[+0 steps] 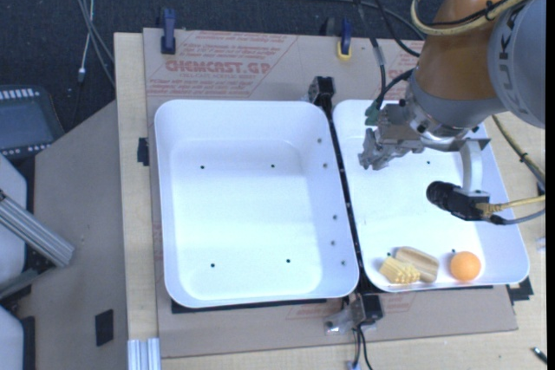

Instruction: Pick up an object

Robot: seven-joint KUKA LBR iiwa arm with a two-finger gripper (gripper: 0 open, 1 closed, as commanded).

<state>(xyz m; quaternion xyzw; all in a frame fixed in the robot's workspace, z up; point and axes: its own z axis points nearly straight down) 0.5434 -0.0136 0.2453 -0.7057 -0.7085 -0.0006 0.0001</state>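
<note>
Hovering over the right bin [512, 264], the claw [375, 156] grips nothing; its opening cannot be told. An orange ball [466, 265] and corn cob [399, 272] lie near the front rim, so approach comes next: reaching forward, then descending.

An orange ball [466, 265], corn cob [399, 272] and tan bread roll [416, 258] lie along the right bin's [408, 204] near edge.

fixed overhead view, slanted, over both bins [173, 186]
</note>
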